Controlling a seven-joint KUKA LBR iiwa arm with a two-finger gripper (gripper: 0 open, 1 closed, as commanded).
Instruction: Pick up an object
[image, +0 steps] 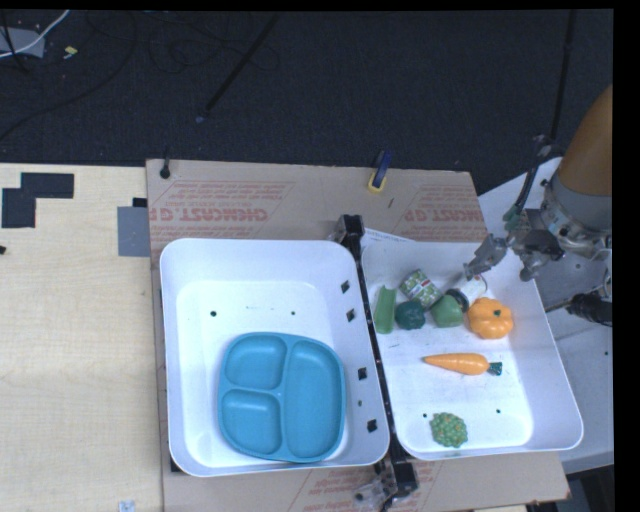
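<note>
The right bin (540, 395) holds several toy foods. An orange pumpkin (490, 319) lies near its upper right, with a green piece with a black cap (449, 309), a dark teal lump (410, 316), a green and white can (420, 287) and a long green pod (385, 310) in a row to its left. A carrot (458, 364) lies below them and a knobbly green piece (449, 430) sits near the front wall. My gripper (497, 268) hangs open just above the pumpkin, with nothing between its fingers.
The left bin (190, 290) holds a blue divided plate (282, 396). A black divider with clips (362, 330) runs between the bins. Cardboard lies under both bins, with a blue and yellow clamp (379, 172) at its far edge.
</note>
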